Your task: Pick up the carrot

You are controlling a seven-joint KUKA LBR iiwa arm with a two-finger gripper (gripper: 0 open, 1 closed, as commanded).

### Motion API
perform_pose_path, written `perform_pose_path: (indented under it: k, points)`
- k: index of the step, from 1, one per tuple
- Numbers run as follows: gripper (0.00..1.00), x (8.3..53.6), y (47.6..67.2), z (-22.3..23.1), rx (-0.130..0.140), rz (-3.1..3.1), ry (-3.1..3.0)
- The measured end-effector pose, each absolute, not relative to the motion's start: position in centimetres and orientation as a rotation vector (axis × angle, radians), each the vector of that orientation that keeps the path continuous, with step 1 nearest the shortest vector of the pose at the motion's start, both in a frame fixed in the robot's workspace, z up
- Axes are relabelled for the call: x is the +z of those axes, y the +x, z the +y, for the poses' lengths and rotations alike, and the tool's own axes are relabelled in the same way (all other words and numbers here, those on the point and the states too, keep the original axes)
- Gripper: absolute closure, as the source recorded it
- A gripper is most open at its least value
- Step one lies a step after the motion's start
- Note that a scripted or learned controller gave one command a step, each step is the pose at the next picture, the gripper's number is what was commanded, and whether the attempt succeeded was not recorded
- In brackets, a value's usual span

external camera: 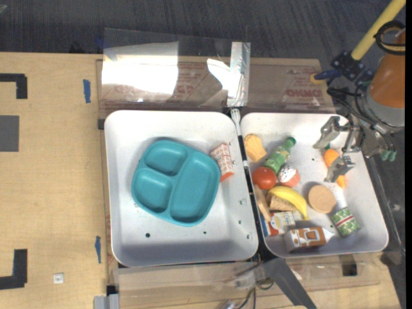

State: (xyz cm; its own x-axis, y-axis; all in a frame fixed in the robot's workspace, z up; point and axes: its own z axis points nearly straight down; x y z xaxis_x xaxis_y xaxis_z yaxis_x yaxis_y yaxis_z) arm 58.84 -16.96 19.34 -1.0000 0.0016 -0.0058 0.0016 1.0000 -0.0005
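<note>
End effector [338, 148] sits over the upper right of the right bin [376, 227], its fingers spread around the carrot [331, 158] — orange piece between them, so grasping the carrot. Banana [291, 199] and tomato [263, 177] lie nearby left; teal plate [175, 181] occupies the left bin [122, 237]

pale wooden bench [45, 192] with black markings, dark grey carpet [193, 5] beyond

Left bin [122, 237]: teal divided plate [175, 181], small red-and-white can [223, 160] beside it.
Right bin [376, 234]: corn [255, 147], green bottle [280, 155], tomato [264, 177], banana [290, 198], round cookie [322, 198].
</note>
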Motion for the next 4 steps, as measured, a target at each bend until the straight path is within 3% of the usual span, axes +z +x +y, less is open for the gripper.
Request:
perform_pose_path:
  k: [1,2,3,4]
  points:
    - [0.00,9.9,62.1,-19.9,0.004,3.142,0.108]
    - [0.00,8.9,55.5,-22.5,-0.003,3.121,0.251]
    - [1.00,10.3,56.0,-22.4,-0.008,3.108,0.246]
    - [0.00,10.1,55.9,-22.3,-0.007,3.110,0.245]
